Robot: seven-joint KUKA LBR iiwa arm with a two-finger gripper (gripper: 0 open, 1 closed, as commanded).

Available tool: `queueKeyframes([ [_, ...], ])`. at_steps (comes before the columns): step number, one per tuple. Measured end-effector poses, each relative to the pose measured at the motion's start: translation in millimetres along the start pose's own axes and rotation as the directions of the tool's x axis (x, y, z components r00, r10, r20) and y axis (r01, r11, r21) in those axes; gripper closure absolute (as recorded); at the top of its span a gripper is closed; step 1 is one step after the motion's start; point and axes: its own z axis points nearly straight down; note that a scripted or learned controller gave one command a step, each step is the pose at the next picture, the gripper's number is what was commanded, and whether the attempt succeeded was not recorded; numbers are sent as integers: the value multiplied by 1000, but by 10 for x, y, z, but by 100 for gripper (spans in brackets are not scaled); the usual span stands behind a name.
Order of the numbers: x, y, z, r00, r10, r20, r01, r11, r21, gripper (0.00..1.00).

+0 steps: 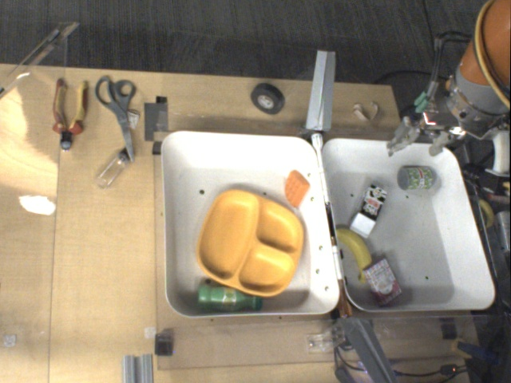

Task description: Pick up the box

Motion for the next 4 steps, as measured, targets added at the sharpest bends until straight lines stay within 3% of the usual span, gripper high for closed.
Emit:
queueKeyframes([
  [1,-234,-337,1211,976,-217,12,217,976,-27,0],
  [2,-37,-781,1228,913,-407,22,407,913,-30,0],
  [3,177,-1185,1127,889,-458,9,459,889,-13,0],
  [4,272,-1568,826,975,-222,0,222,975,-3,0],
])
